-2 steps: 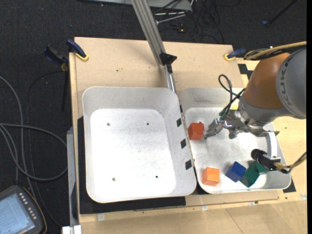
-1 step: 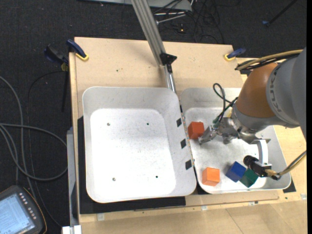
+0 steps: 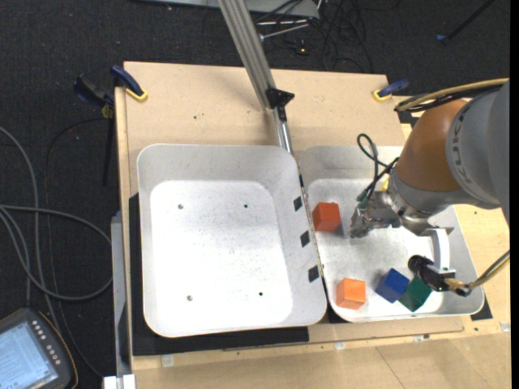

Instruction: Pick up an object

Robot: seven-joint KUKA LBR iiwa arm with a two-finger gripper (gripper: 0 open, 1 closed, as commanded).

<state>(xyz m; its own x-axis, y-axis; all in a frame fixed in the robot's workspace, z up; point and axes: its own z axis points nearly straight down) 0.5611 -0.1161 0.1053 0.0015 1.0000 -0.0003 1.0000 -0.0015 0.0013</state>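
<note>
Pincer (image 3: 359, 224) sits low in the right bin (image 3: 462, 241) beside an orange block (image 3: 326, 216); can't tell whether it's clenched. Block looks light, rigid, probably foam — grip its flat opposite sides.

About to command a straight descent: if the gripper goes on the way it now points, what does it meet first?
Probably bare floor of the right white plastic bin. The gripper points down, just right of the upper orange-red cube, seemingly apart from it. Depth is unclear from this slanted view, so a graze is possible.
</note>
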